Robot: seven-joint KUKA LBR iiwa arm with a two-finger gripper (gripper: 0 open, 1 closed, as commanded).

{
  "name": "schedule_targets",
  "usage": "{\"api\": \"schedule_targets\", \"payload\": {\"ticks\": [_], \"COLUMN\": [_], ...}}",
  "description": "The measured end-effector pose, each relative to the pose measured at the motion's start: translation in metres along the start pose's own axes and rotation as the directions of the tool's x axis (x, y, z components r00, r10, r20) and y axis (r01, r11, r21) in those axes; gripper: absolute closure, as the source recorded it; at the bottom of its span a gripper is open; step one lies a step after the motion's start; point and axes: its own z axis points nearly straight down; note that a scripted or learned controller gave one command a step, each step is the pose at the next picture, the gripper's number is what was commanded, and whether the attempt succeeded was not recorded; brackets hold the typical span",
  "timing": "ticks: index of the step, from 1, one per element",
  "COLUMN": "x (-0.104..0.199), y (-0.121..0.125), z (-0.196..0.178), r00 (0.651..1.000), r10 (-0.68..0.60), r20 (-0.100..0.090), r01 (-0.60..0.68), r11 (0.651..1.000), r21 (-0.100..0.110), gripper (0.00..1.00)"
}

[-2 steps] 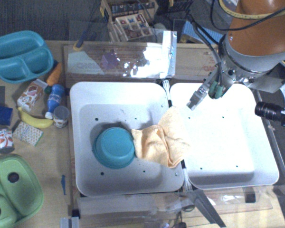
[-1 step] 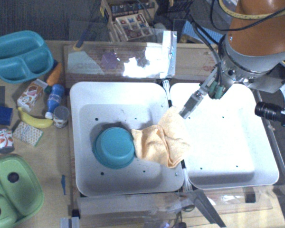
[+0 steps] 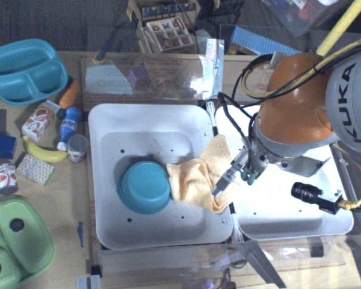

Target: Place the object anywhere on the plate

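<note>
Two white bins sit side by side; the left bin (image 3: 102,137) holds a yellow cloth (image 3: 195,176) beside a blue plate (image 3: 145,187), touching it. My gripper (image 3: 221,188) sits on the cloth's right edge; its opening I cannot tell.

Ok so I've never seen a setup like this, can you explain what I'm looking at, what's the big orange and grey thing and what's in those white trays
The big grey and orange thing is a robot arm, seen by one camera fixed above the bench, looking down at a slant. At its tip is a two-finger gripper, like a small pincer. It sits right over a yellow cloth, though I cannot tell whether it has hold of it. The cloth lies in the left white bin, draped over the divide toward the right white bin. Next to the cloth is a blue bowl-shaped dish. Beside the bins lie toys: a banana, a blue divided tray and a green tray.
</note>
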Motion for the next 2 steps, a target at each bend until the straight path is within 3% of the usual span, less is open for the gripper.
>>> {"api": "schedule_targets", "payload": {"ticks": [1, 2], "x": [-0.001, -0.004], "y": [-0.018, -0.018], "z": [0.048, 0.037], "r00": [0.894, 0.897], "r10": [-0.449, -0.443], "r20": [-0.002, 0.004], "r01": [0.449, 0.443], "r11": [0.894, 0.897], "r21": [0.0, -0.004], "gripper": [0.0, 1.0]}}
